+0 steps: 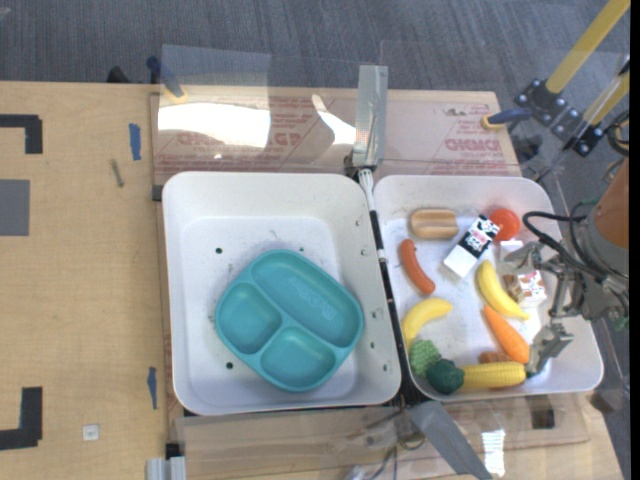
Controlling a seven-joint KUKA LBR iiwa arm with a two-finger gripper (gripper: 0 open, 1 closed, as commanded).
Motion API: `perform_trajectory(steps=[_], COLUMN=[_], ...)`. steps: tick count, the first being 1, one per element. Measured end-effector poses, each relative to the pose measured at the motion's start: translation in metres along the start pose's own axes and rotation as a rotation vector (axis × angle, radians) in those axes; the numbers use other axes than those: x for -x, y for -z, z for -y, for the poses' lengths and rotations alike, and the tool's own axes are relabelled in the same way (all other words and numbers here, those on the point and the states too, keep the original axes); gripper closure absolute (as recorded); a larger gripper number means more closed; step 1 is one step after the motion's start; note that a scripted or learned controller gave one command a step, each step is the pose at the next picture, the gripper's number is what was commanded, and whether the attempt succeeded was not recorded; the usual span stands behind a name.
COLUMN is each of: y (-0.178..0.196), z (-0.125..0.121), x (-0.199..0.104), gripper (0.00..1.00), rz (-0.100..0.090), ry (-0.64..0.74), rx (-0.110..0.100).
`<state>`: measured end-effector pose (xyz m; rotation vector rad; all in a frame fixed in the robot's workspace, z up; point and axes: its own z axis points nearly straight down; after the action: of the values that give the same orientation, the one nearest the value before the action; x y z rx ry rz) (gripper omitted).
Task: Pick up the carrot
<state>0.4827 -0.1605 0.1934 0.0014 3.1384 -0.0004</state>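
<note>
Carrot [507, 334] is still lying in the right bin [585, 373], not lifted; grasp and lift are both pending. Gripper [556, 336] is hovering low at the bin's right side, carrot just left of the jaws, nothing between them; jaws look apart. Counting: one carrot, two bananas [497, 288], one corn cob [492, 374], one broccoli [424, 354], one sausage [416, 266], one hot dog bun [433, 223], one teal tray [288, 318] in the left bin [190, 208].
</note>
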Motion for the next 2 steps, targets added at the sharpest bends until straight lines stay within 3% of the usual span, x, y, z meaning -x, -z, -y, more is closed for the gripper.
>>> perform_trajectory(steps=[1,2], y=[-0.0958,-0.0866], z=[-0.0310,-0.0320], x=[0.0011,0.0018], gripper=[0.00,1.00], rz=[0.013,0.015], ry=[-0.012,-0.010], rx=[-0.002,-0.003])
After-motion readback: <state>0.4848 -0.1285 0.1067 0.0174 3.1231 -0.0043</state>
